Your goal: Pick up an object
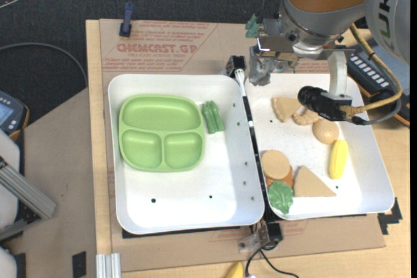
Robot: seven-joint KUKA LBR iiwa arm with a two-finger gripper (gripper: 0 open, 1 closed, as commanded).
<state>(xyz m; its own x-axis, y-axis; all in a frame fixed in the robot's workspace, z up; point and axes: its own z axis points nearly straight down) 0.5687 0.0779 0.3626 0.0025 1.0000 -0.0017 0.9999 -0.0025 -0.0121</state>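
My gripper hangs over the far left corner of the right bin, close to the divider between the bins. I see nothing held under it. The right bin holds two tan food pieces, a pale oval piece, a yellow banana-like piece, a round brown disc, a tan wedge and a green leaf. In the left bin lie a green divided plate and a small green ridged piece beside it.
A black cylinder on a cable juts from the arm over the tan pieces. The bins rest on a cardboard sheet with a blue clip at its far edge. A keypad lies at the right.
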